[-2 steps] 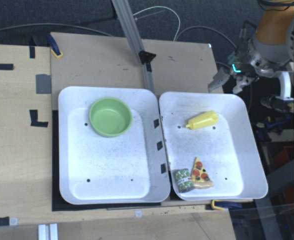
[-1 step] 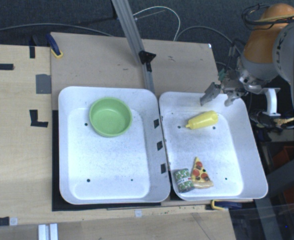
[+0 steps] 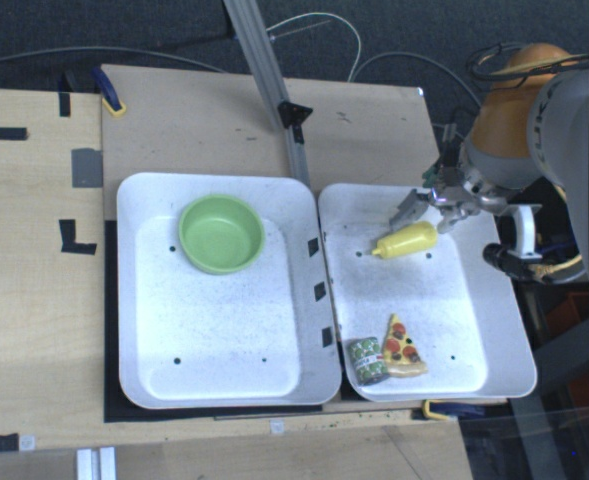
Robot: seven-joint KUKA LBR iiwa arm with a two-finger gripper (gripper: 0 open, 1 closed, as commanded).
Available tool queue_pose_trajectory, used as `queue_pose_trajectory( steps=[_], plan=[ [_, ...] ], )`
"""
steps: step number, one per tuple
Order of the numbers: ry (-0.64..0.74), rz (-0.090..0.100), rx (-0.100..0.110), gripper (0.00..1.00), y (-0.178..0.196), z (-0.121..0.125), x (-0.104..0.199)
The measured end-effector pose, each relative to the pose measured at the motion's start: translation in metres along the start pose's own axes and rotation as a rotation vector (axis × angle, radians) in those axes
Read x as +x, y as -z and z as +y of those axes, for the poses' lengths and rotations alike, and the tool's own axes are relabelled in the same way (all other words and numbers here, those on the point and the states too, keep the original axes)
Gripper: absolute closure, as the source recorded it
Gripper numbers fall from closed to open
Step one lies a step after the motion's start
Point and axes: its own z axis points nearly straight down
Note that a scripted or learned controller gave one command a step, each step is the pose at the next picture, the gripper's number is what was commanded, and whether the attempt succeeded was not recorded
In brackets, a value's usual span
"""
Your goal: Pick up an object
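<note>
Two white bins (image 3: 304, 278) sit on the counter (image 3: 34, 268). Near the right bin's far edge lies a yellow bottle (image 3: 407, 240), the hand (image 3: 426, 211) spread open just above it, gripping nothing.

The arm (image 3: 534, 118) is cut off by the right edge of the camera view; its base cannot be seen. The gripper (image 3: 429, 208) appears small and blurred, so finger spacing cannot be determined. The label on the small green can (image 3: 366, 359) is too small to read. The metal pole (image 3: 264, 63) is cut off by the top edge. The front rim of the right bin (image 3: 444, 393) partly hides a yellow-and-blue clamp (image 3: 439, 408).
</note>
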Motion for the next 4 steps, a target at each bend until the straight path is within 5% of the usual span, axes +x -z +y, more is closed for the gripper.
queue_pose_trajectory(
  steps=[1,2,4],
  plan=[
    [0.000,0.000,0.001,0.00,-0.063,0.002,-0.003],
    [0.001,-0.001,-0.004,1.00,-0.049,0.004,-0.003],
    [0.000,-0.002,-0.012,1.00,0.057,0.006,-0.004]
  ],
)
